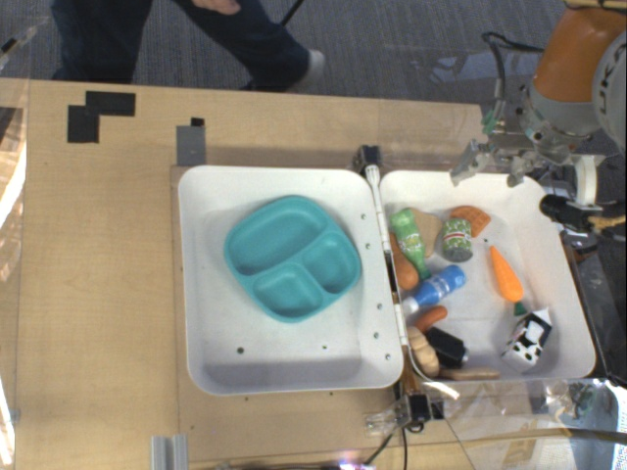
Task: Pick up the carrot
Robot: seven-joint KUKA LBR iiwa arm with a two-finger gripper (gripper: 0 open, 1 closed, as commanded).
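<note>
A: In the right-hand bin (568, 262), toward its right wall, lies the carrot (506, 275). It is orange and tapered, with its long axis running from upper left to lower right and a green stub at the lower end.

B: And the end effector?

A: The end effector (500, 164) hangs over the bin's far rim, below the arm's orange band (578, 57). From here I cannot tell how it is set. The carrot lies nearer to us than it does and a touch to the right, well apart from it. I would judge that the coming move is a reach toward us and then down, with the wrist turned across the carrot's axis.

B: What crowds the carrot?

A: Just beside its lower end sits a black-and-white cow-patterned toy (529, 338). To its left, apart from it, is a green-labelled can (457, 239) with an orange piece (471, 218) touching it behind. Farther left are a blue bottle (437, 288), a green bottle (409, 241) and a heap of smaller items along the divider. The bin wall on the right is near and may hamper a descent on that side.

B: And the other bin?

A: The left bin (206, 341) holds a teal divided plate (292, 256). Both bins rest on the tabletop (98, 292). A person (211, 8) stands beyond the far edge.
</note>
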